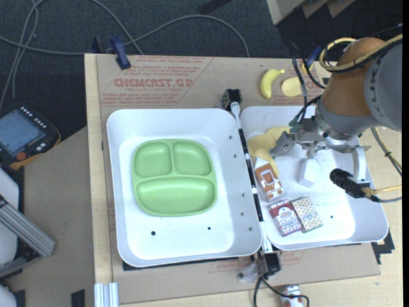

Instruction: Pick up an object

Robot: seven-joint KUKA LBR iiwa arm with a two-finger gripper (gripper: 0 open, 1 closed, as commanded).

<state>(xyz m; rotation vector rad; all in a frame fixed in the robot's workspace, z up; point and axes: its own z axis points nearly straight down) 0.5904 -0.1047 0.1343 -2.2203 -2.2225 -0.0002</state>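
Dark carpet surrounds the desk, with grey cables looping across it up top and a handheld pendant with a lit screen sitting off to the left. That desk is a pale board with red printed lettering, and a blue clamp grips its back edge.

Two white bins sit side by side on it, touching along a black clip strip in the middle. Left bin has a green divided plate lying flat, three compartments. Right bin is where the pickable stuff is: a small orange and white box by the left wall, then two little packs near the front, a red pack and a checkered pack just beside it, edges touching or close to it. A yellow thing sits in the back-left corner, partly hidden by the claw, so hard to say what it is.

Arm comes in from the right, orange band and grey body covering most of the bin's back half. The claw hangs over the bin's middle, pale fingers pointing down, but they blur into the white floor, so I can't tell if they're apart or together. Nothing visible between them.

Behind the right bin, a banana lies on the desk with another pale yellow piece next to it, partly cut off by the arm's cables.
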